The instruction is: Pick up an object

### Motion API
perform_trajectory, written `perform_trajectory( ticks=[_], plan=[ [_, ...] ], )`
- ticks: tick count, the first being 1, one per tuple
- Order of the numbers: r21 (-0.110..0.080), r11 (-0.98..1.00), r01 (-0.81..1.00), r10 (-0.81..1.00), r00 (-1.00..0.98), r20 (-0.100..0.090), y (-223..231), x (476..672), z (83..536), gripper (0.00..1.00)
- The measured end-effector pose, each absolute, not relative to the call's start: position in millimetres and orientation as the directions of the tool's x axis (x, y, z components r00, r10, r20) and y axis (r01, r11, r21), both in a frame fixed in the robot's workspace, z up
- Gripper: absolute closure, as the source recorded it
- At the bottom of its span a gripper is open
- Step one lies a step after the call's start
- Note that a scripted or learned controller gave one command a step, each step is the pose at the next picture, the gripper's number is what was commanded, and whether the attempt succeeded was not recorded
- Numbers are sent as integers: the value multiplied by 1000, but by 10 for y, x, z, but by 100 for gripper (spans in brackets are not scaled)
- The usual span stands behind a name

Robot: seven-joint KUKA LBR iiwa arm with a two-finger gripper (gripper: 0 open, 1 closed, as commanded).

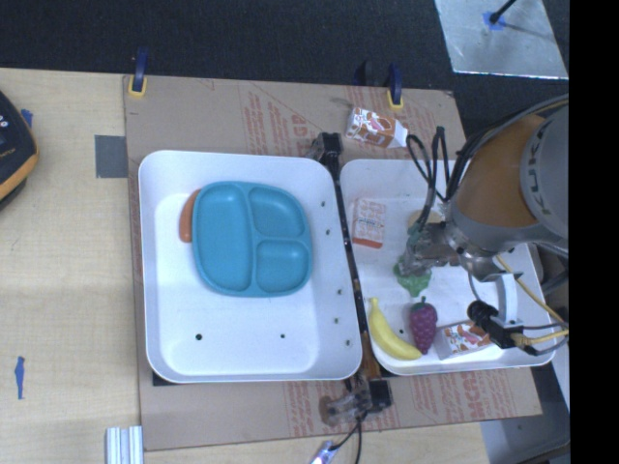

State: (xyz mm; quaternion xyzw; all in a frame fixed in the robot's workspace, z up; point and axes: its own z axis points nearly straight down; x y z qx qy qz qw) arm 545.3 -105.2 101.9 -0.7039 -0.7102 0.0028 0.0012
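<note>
— Reaching in from three o'clock, the grey arm [513, 187] with its orange band bends down into the right bin [387, 177], and the hand [426, 249] hangs over that bin's middle.

— Is the hand wide or narrow?

— I cannot tell; it blurs into a green object [413, 278] just under it at six o'clock.

— Where is the banana [390, 333]?

— At the right bin's near left corner. Its long axis runs from about eleven o'clock to five o'clock, curving toward the front wall. A bunch of purple grapes [423, 324] lies just beside it at three o'clock.

— And the left bin [160, 259]?

— It carries a blue divided plate [253, 238], its long axis roughly nine to three, on the bench [58, 288].
</note>
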Motion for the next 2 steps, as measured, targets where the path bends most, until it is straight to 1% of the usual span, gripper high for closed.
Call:
perform_trajectory(
  ticks=[1,2],
  plan=[
    [-5,9,1000,1000,-9,-2,-1051,5453,1018,0],
    [-7,13,1000,1000,-13,-4,-1061,5452,1118,100]
  ],
)
